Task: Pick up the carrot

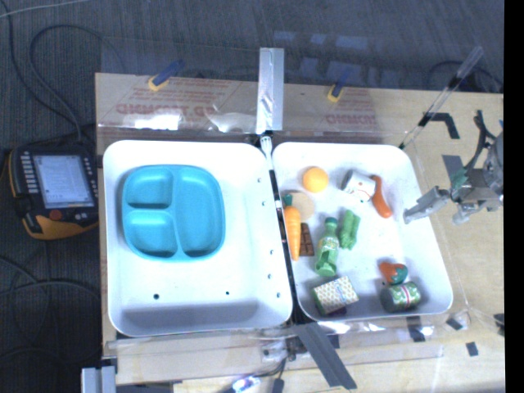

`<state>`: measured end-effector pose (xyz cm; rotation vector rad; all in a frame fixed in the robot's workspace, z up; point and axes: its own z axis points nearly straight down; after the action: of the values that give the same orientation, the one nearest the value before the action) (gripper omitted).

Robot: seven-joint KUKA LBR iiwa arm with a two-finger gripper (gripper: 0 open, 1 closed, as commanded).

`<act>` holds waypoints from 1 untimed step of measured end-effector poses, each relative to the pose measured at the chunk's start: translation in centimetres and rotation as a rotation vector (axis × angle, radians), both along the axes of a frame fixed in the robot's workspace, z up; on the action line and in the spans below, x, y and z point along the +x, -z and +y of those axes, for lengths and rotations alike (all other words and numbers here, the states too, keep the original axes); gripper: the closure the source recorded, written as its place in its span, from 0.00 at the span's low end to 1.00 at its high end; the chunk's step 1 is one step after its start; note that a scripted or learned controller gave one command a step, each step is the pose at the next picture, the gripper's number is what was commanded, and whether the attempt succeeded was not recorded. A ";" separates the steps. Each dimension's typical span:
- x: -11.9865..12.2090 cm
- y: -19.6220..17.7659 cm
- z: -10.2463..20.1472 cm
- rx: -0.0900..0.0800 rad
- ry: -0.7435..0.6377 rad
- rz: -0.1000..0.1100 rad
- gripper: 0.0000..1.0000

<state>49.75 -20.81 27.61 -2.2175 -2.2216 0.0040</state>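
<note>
Carrot (291, 229) well apart from gripper (477, 188)

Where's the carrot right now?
The carrot lies in the right bin, against its left wall, below the orange ball and beside the green bottle.

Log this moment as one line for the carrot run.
carrot: lying at right bin's left wall | pincer: at bin's right rim, apart from carrot | grasp: not made

The tool (417, 210) hangs at the view's right side, its wrist trailing off toward the right edge.
</note>
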 end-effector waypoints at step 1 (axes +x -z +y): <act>8.8 4.3 5.4 -0.001 -0.068 -0.001 0.00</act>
<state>58.60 -15.38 23.30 -2.1412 -2.2969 0.0043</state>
